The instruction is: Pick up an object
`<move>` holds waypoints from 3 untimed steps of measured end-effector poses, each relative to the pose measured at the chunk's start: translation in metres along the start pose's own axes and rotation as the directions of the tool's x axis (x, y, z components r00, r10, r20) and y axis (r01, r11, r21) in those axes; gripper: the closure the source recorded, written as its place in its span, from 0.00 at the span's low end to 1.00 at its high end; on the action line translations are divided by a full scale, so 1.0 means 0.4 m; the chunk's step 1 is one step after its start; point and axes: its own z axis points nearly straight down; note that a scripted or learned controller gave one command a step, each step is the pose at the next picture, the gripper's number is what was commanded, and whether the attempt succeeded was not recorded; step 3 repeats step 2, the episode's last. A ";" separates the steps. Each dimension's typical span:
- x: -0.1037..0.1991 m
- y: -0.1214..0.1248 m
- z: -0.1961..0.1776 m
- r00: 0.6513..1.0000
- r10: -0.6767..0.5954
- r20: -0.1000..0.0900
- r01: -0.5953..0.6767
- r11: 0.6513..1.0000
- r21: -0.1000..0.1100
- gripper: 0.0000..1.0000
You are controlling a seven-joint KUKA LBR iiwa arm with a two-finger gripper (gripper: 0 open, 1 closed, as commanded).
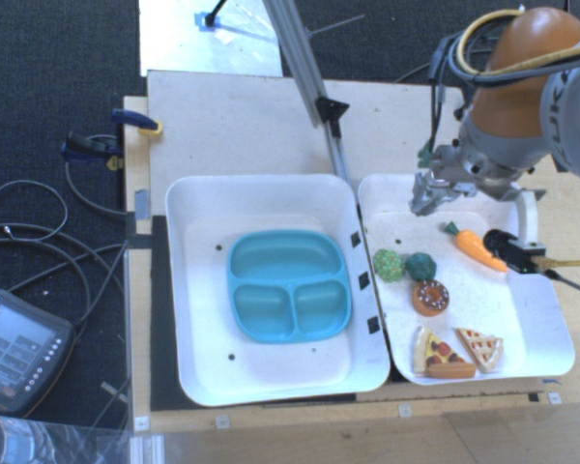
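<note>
My gripper (431, 198) hangs over the far left part of the right bin (541, 356), with nothing visible between its fingers. Below it in that bin lie an orange carrot (480, 247), a light green broccoli piece (389, 265), a dark green one (422, 266), a brown donut (430, 298), a pizza slice (435, 353) and a waffle wedge (480, 346). The carrot lies just right of the gripper and a little nearer. The left bin (198, 356) holds a blue divided plate (290, 285).
A slanted metal pole (300, 51) crosses the bench behind the bins. Black clips (360, 280) sit on the rim between the two bins. Cables and a handheld pendant (14, 346) lie on the floor at the left.
</note>
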 end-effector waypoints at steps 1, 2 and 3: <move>0.128 -0.036 0.032 1.000 0.000 0.000 0.000 1.000 0.001 1.00; 0.249 -0.062 0.054 1.000 0.000 0.000 0.000 1.000 0.001 1.00; 0.249 -0.062 0.054 1.000 0.000 0.000 0.000 1.000 0.001 1.00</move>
